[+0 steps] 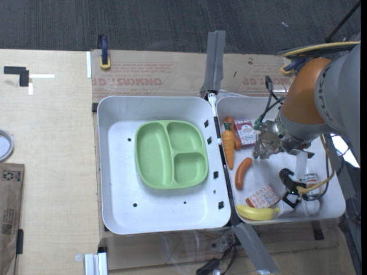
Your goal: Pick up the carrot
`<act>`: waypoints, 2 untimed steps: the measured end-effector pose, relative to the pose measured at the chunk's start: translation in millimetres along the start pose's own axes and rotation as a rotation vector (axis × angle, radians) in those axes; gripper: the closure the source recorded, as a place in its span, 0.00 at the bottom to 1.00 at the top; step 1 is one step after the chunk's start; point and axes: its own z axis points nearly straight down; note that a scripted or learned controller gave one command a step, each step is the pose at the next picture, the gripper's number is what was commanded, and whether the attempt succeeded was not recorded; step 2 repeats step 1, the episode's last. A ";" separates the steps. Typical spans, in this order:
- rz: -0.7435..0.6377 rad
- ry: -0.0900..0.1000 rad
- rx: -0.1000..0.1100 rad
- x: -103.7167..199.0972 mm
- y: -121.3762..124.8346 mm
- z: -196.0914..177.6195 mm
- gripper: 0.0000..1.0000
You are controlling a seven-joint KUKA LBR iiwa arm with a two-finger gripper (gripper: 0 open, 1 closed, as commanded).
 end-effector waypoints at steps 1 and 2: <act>0.240 -0.001 -0.002 100.2 -51.9 -90.9 1.00; 0.240 -0.001 -0.002 100.2 -51.9 -90.9 1.00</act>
